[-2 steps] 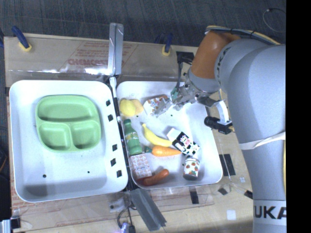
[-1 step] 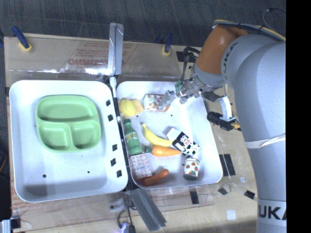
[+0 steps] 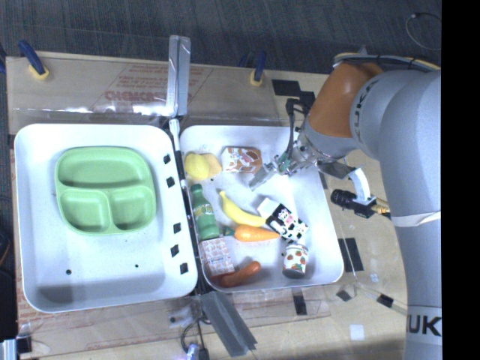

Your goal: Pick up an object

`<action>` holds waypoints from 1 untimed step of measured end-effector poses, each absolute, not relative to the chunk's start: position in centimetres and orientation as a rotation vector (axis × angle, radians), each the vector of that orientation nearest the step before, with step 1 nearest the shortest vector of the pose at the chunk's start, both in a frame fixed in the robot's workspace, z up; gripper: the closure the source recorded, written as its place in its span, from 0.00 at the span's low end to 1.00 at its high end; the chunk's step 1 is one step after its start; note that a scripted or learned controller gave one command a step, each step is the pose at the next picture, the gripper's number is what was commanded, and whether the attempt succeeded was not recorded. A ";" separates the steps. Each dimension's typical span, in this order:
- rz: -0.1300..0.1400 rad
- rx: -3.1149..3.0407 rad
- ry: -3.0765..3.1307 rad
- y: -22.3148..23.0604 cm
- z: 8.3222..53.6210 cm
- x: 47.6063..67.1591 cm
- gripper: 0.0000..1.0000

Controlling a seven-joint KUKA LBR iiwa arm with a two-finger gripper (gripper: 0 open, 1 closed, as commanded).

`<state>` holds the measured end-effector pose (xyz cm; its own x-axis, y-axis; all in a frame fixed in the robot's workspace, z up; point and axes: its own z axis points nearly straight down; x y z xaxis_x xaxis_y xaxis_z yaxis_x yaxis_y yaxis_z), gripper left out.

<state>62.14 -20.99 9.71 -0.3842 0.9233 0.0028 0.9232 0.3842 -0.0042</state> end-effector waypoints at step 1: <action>0.011 -1.450 -2.784 -14.2 9.0 65.6 0.00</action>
<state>65.61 -14.24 9.05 -0.5730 0.8196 -0.0009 0.8195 0.5730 -0.0072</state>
